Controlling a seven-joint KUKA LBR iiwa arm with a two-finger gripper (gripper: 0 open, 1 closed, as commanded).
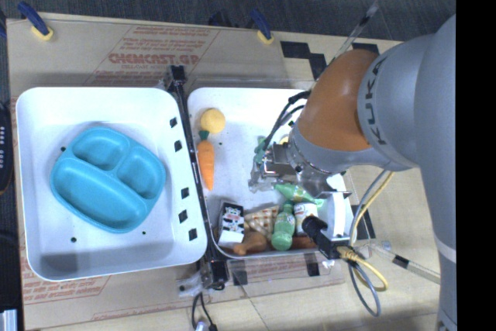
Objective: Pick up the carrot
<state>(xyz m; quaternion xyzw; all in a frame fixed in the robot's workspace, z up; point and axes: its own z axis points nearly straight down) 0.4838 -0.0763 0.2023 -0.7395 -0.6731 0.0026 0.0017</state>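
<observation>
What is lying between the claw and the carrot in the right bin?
In the camera view, bare white bin floor lies between the claw and the carrot; nothing else sits on that stretch.

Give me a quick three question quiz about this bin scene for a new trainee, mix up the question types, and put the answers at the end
1. True or false: the carrot lies in the left bin.
2. Which item sits just beyond the carrot's leafy end? A) yellow lemon B) green bottle C) blue divided plate
3. Fill in: the blue divided plate has ___ compartments.

Key
1. False: it lies in the right bin, beside the divider between the bins.
2. A.
3. Three.
</observation>
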